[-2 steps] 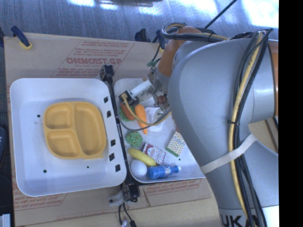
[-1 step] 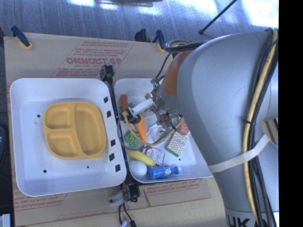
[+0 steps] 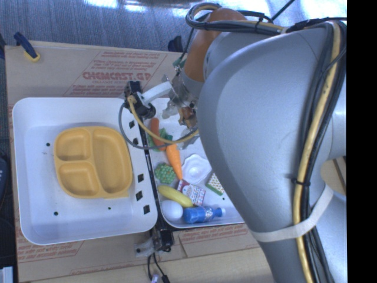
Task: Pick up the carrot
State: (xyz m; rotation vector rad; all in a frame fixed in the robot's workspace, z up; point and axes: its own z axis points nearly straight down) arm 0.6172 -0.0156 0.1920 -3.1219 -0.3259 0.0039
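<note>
Reaching in from the right, the grey arm (image 3: 271,128) is seen over the right bin (image 3: 177,220), much of which is hidden by it. The hand (image 3: 179,108) is held low at the far end of that bin; whether it is spread or pressed together cannot be told. The carrot (image 3: 173,156) is found in the right bin, close to the dividing wall, just beside a second carrot (image 3: 154,126). Nearer the front, a green broccoli (image 3: 165,173), a banana (image 3: 175,196), an egg (image 3: 172,210) and a blue bottle (image 3: 202,214) are crowded together. A yellow divided plate (image 3: 92,161) is set in the left bin (image 3: 35,217).
</note>
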